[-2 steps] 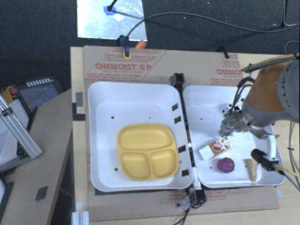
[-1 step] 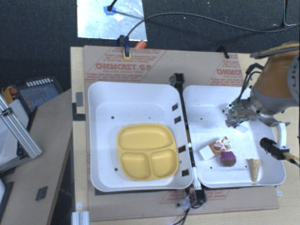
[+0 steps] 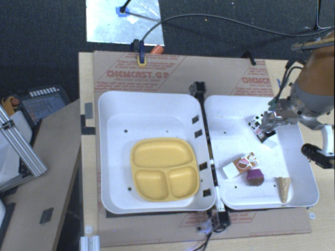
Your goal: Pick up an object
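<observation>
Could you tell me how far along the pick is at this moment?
Done: the arm has reached into the right bin. In hand: the gripper sits low in that bin's upper part, nothing visibly lifted. Left: the purple piece, cone and small box lie ungrasped on the floor.

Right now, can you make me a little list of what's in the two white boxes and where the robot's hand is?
left bin: holds a yellow divided tray with three compartments
right bin: holds four small things near its front edge
things in right bin: white card, small red and white toy, dark purple lump, tan cone
gripper: over the right bin's far right part, apart from the four things
jaws: too blurred to tell how they stand
arm: reaches in from the right
</observation>
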Motion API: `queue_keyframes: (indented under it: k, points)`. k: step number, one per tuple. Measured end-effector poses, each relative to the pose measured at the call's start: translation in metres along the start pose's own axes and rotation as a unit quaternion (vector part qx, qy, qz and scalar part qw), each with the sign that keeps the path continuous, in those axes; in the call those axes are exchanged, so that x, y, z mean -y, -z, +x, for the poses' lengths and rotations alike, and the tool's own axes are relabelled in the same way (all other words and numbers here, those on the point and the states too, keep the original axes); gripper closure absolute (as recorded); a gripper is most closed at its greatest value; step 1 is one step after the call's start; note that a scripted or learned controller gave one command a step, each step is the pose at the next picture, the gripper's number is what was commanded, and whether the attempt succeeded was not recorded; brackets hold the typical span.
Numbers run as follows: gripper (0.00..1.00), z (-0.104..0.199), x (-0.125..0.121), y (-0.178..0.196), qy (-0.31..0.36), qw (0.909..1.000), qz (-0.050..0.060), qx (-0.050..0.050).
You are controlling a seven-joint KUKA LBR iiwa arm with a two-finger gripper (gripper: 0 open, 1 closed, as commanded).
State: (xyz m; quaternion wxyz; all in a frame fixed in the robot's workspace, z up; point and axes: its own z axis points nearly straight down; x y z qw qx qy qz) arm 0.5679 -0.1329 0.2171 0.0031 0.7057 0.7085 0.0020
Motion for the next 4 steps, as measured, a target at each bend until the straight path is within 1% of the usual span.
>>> queue_keyframes:
  k: [1,2,3,4]
  points:
    - [1.0,0.061,-0.007,0.01,0.003,1.0,0.002,-0.002]
    - [1.0,0.106,-0.009,0.005,0.003,1.0,0.003,-0.002]
    - [1.0,0.164,-0.022,0.014,0.003,1.0,0.002,-0.002]
    - [1.0,0.209,-0.021,0.015,0.003,1.0,0.003,-0.002]
